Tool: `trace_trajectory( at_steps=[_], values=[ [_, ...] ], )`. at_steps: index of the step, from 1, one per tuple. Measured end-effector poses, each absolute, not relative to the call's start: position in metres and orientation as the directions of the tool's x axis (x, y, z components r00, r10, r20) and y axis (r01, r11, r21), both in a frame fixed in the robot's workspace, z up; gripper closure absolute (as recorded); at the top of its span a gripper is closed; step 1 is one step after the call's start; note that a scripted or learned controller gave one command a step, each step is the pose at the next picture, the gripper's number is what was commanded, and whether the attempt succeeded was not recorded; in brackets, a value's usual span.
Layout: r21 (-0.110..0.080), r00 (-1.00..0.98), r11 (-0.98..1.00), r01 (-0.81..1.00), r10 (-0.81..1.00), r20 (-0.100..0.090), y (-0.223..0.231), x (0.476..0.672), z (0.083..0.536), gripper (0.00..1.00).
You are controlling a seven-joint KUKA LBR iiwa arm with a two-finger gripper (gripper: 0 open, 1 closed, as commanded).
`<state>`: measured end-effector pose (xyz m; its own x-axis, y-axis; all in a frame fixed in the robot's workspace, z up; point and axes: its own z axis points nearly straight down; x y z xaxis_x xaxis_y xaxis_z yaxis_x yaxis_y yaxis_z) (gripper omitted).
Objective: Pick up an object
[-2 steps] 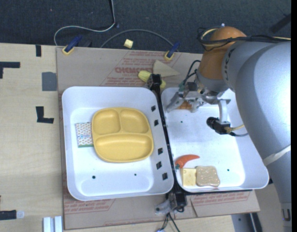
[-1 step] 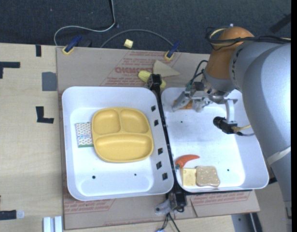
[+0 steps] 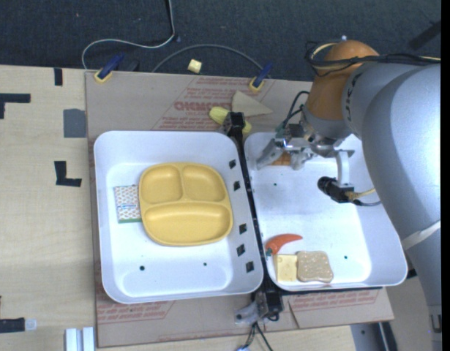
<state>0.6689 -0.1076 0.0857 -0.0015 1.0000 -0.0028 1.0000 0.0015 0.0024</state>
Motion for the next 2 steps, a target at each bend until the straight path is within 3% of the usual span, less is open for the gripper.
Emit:
trace_trajectory(
  at_steps=[1,2],
  values=[
    [0.003,-0.001,0.001,1.0,1.0,-0.001,-0.125,0.669,0.086,0.0],
    [0.002,-0.003,0.003,1.0,1.0,-0.002,-0.099,0.669,0.085,0.0]
  ],
)
